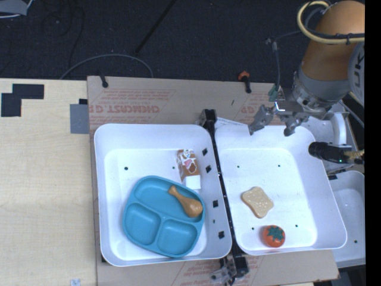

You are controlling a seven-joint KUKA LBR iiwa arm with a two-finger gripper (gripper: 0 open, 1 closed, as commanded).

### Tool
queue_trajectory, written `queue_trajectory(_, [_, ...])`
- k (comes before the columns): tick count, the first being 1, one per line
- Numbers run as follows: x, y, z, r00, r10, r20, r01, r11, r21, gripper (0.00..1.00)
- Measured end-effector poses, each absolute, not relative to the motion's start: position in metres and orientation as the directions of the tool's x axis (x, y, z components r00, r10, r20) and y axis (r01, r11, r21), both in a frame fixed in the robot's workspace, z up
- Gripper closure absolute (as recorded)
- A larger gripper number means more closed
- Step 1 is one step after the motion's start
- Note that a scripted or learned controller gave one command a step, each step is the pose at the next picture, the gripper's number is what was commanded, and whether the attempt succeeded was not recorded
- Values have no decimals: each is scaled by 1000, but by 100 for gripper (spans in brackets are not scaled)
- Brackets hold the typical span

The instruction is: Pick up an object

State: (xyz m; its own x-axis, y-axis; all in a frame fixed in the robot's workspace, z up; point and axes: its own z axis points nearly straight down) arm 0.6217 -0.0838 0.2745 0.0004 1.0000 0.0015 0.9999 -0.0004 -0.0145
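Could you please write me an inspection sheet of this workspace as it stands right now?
Surface: two shallow white bins side by side, left bin and right bin, on a cardboard sheet over a wooden bench.
Job's things: in the left bin, a blue divided plate with a toy drumstick on it, and a small brown packet beside the plate; in the right bin, a toast slice and a tomato, apart.
Clutter: nothing seen.
Grippers: gripper open, above the right bin's far edge, holding nothing.
Cables: yellow hose looped at the arm; dark cables on the floor.
Surroundings: dark floor beyond the bench.
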Motion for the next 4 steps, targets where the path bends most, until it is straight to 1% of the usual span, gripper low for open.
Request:
queue_trajectory(1, [623, -84, 281, -1, 1000, 1, 1000, 1, -4, 0])
queue_trajectory(2, [622, -89, 235, 0, 1000, 0, 1000, 0, -7, 0])
queue_trajectory(4, [618, -82, 148, 2, 1000, 1, 1000, -2, -8, 0])
